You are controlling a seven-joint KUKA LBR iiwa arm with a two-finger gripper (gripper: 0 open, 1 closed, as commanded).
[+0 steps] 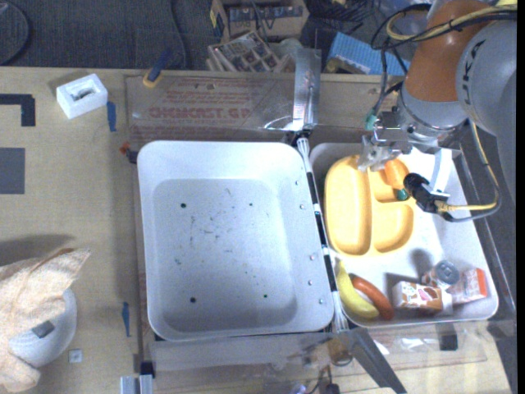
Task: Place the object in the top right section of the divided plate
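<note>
A yellow divided plate lies in the right bin, towards its back left. An orange carrot-like piece with a green end rests on the plate's top right section, tilted along the back rim. My gripper hangs over the plate's back edge, right beside the orange piece's upper left end. The arm's wrist and a black cable fitting cover part of that section.
At the front of the right bin lie a banana, a red sausage, a small carton, a little round jar and an orange packet. The left bin adjoins it. A white box sits far left.
</note>
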